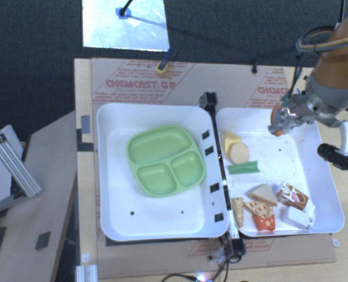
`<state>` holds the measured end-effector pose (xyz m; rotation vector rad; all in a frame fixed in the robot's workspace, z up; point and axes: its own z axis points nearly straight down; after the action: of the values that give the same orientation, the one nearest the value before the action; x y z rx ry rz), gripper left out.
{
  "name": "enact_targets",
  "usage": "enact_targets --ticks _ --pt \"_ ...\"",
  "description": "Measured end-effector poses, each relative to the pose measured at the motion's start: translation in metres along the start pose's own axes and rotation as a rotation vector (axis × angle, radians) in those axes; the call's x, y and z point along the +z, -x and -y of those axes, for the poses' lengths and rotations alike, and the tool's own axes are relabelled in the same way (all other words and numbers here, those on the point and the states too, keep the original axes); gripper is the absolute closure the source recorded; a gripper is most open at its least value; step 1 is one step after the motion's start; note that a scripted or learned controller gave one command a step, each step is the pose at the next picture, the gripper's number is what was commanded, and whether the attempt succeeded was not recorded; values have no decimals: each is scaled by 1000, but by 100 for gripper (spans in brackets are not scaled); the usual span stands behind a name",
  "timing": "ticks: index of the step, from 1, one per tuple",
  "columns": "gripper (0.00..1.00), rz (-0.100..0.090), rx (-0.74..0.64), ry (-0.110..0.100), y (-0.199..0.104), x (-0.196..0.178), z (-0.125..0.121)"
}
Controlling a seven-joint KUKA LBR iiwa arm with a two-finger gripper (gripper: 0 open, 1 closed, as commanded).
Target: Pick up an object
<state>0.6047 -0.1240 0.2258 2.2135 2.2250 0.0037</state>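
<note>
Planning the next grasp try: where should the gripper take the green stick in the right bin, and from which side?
Probably at its middle, coming straight down. The green stick lies flat and nearly level across the view, so the fingers would best close across its narrow width. Its near side faces bare bin floor; the round cracker sits close on its far side, so stay clear of that. The gripper hangs above the bin's far edge.

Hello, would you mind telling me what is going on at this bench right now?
A robot arm reaches in from the right, its end effector hovering above the far part of the right bin, away from the toy food. That bin holds a yellow cheese wedge, a green stick and a sandwich. The green divided tray lies in the left bin.
</note>
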Motion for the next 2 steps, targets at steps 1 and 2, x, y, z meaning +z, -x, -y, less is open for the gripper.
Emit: enact_targets --ticks 1,2 --pt "100 -2 -4 0 -53 10 -19" --pt "100 -1 -3 -1 -80 11 -24"
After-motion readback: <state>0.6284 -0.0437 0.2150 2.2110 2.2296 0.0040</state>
